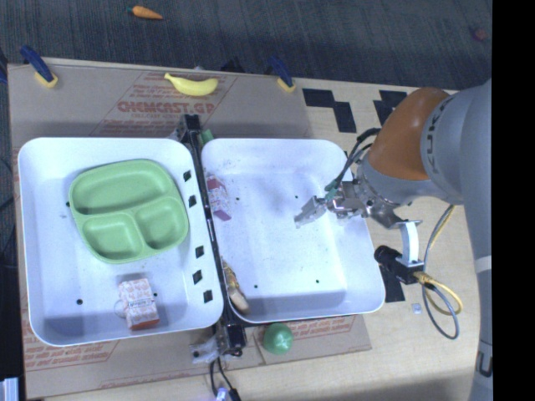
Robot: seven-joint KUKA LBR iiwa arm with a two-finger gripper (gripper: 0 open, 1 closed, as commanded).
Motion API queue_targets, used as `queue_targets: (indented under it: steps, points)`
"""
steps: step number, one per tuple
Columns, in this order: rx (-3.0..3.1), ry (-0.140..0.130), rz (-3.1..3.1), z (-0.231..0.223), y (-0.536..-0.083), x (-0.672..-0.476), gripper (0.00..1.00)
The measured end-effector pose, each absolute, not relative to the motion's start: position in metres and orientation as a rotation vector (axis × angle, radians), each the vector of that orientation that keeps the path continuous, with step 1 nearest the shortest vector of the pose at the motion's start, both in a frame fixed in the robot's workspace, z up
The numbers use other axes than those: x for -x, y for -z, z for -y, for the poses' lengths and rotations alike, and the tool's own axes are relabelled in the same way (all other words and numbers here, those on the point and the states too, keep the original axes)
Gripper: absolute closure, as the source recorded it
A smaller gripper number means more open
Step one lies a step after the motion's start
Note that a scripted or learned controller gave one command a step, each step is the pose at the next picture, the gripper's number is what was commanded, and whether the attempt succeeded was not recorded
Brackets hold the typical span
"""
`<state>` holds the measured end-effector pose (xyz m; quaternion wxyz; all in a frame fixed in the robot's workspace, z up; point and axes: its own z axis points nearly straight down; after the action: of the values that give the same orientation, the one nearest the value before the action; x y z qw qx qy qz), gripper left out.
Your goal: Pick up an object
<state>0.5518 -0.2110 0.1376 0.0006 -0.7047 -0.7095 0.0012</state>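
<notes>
My gripper point(311, 210) hangs over the right half of the right bin point(276, 299), pointing left, and I see nothing held in it. A red and white wrapper point(217, 197) lies against that bin's left wall. A small tan object point(235, 296) rests in its front left corner. In the left bin point(38, 249) sit a green divided plate point(125, 207) and a small red and white box point(138, 301).
A yellow banana point(192, 83) lies on the cardboard behind the bins. A green ball point(277, 338) sits in front of the right bin. Blue clamps point(39, 65) hold the cardboard's back edge. An orange carrot point(147, 12) lies on the floor beyond the bench.
</notes>
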Motion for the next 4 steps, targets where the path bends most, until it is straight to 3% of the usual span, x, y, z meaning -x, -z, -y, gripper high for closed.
queue_targets:
  steps: [1, 2, 3, 4]
  points:
    - [2.215, -0.001, 2.227, 0.211, -0.14, -0.596, 0.0]
    - [2.215, 0.001, 2.226, 0.211, -0.154, -0.613, 0.0]
    - [2.215, 0.001, 2.227, 0.211, -0.161, -0.643, 0.0]
    - [2.21, -0.004, 2.227, 0.21, -0.115, -0.656, 0.0]
